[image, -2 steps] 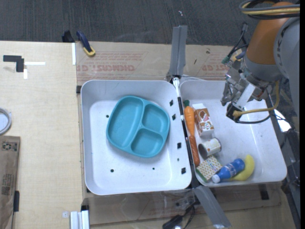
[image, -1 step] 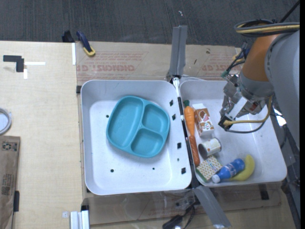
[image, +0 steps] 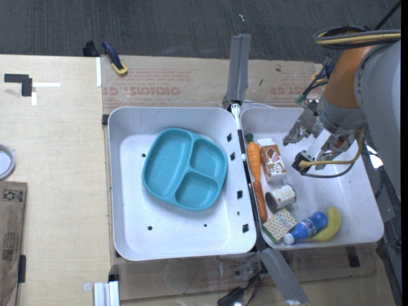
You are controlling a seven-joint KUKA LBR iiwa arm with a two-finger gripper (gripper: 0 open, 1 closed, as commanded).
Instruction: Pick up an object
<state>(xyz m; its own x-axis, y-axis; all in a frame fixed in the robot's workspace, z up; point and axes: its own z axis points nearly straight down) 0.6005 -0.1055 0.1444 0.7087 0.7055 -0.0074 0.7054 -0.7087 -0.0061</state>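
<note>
While the grey arm (image: 376, 81) with its orange band reaches in from the right, its gripper (image: 306, 146) hangs over the upper middle of the right bin (image: 366, 203), above bare white floor. Whether the gripper is spread or pressed together cannot be told from this angle; nothing shows between its tips, and a yellow cable loops just below it.

The objects lie crowded along the left and lower parts of that right bin. An orange carrot (image: 254, 160) with a green top lies lengthwise against the left wall, with a thinner reddish-orange stick-shaped item (image: 259, 201) below it on the same line. Just beside the carrot sits a small carton (image: 273, 160) printed in white, red and brown. Below the carton a small grey cup (image: 280, 197) lies on its side, its dark mouth turned to the left. Near the front wall rests a patterned cracker-like square (image: 279, 225), and touching it a blue bottle (image: 308, 227) with a white cap lies tilted, resting against a yellow banana (image: 329, 227) at its right.

The left bin (image: 124, 190) holds a light blue divided plate (image: 185, 169) with three compartments, set near its middle. Both bins stand side by side on the bench (image: 51, 171), whose wooden top carries a roll of tape (image: 5, 163) at the far left edge.
</note>
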